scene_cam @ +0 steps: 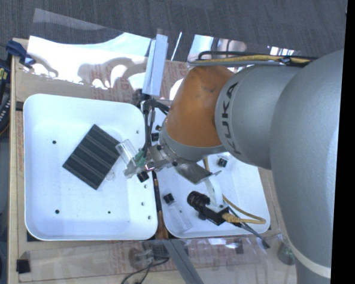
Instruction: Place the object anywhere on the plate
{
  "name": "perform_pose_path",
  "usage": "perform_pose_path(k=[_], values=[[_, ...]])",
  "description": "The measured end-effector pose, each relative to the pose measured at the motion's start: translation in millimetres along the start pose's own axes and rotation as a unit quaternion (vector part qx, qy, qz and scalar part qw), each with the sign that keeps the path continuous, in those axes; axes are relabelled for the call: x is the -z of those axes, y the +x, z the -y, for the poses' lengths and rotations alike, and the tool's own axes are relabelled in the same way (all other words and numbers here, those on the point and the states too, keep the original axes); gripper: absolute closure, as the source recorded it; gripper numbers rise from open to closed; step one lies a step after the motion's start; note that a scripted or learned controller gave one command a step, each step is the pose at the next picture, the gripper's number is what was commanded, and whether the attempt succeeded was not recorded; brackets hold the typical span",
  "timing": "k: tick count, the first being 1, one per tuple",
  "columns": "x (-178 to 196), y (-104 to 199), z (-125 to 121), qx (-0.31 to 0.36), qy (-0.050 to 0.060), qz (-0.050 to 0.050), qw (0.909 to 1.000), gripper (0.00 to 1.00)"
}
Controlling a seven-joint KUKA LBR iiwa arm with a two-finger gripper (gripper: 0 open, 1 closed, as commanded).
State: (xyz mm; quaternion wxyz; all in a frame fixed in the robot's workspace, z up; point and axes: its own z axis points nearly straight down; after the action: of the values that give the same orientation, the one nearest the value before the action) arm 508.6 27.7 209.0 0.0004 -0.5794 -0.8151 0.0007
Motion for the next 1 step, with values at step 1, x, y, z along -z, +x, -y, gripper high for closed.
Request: perform_pose_path(k=[1], values=[[22.7,1.7,-82.1,-0.049,0.000,0.000,0.9988,1.00]])
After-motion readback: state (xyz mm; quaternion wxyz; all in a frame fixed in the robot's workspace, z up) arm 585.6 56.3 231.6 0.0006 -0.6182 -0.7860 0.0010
